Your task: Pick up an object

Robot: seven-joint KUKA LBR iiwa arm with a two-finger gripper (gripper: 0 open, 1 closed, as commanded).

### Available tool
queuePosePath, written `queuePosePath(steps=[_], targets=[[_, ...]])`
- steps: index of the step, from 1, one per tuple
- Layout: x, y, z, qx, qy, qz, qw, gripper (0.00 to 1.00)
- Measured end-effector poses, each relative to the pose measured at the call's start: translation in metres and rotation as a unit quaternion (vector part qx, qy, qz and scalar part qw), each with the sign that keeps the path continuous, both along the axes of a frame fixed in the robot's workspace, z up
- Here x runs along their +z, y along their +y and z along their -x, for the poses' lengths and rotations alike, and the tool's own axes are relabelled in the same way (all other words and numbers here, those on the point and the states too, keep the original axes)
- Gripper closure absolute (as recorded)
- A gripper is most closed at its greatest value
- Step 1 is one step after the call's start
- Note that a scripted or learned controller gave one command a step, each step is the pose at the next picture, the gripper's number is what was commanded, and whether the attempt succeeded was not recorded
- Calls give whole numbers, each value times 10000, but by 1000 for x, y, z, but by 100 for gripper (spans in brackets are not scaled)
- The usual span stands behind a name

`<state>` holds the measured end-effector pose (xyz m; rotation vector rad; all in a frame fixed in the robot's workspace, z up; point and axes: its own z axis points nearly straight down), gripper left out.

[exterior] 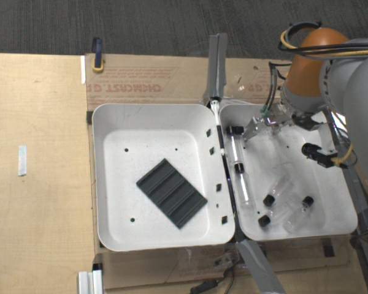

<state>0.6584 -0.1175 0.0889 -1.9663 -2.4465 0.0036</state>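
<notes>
From above, the robot arm reaches in from the right, its gripper low over the back of the right bin; its state cannot be told. Clear tubes and small bottles lie there. A ridged dark slab rests in the left bin.

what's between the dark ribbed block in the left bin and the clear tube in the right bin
In the camera view, the two bins' adjoining white rims separate the dark grey ribbed rectangular block from the clear black-capped tube.
</notes>
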Motion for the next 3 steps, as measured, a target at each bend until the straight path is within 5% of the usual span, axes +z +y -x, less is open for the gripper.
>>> queuePosePath(steps=[1, 2, 3], targets=[[3, -4, 5, -11, 107, 10, 9999, 100], [158, 18, 14, -650, 5, 12, 9979, 100], [132, 58, 2, -737, 14, 9, 9973, 100]])
